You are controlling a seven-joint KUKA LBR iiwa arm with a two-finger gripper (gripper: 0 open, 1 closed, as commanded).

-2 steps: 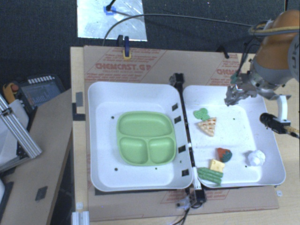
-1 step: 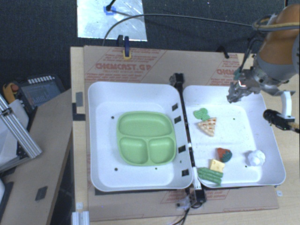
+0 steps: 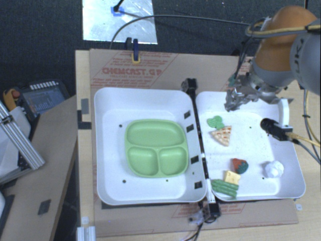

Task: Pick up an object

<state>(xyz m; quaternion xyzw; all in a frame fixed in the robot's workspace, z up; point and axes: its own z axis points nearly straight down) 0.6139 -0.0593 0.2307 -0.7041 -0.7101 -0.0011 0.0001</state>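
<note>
One short drop sits betw. gripper [image 3: 233, 104], hovering at right bin [image 3: 296, 182] far edge w/ nothing visibly held (finger spread can't be told), and nearest pick, green piece [image 3: 215, 121], just below-left of it, touching waffle wedge [image 3: 222, 134] beyond.

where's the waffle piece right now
The waffle piece lies in the right bin, near its left wall, just below the small green piece and below-left of the gripper.
</note>
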